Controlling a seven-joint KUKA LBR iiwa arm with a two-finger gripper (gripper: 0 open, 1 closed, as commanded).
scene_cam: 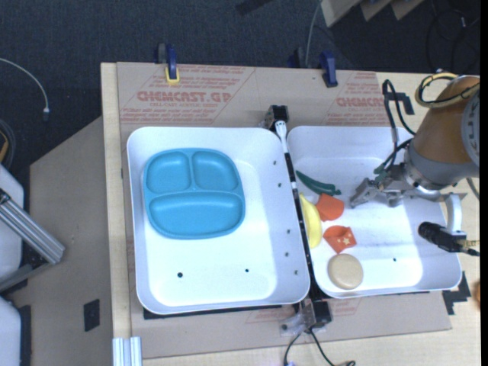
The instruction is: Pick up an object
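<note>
While I watch from the overhead camera, I see the gripper [358, 197] low inside the right bin [396, 147], and I judge it is there because the small objects lie just to its left. Its two fingers look spread a little with nothing between them, so I say it is apart and grips nothing.

The things to pick all sit in the left part of this right bin. I count one green curved piece [316, 183], one yellow banana [311, 221], two orange-red pieces [330, 207] [340, 238] and one beige round piece [345, 271].

Left of the right bin stands the left bin [213, 284], which holds one blue divided plate [195, 193]. Two bins together.
</note>
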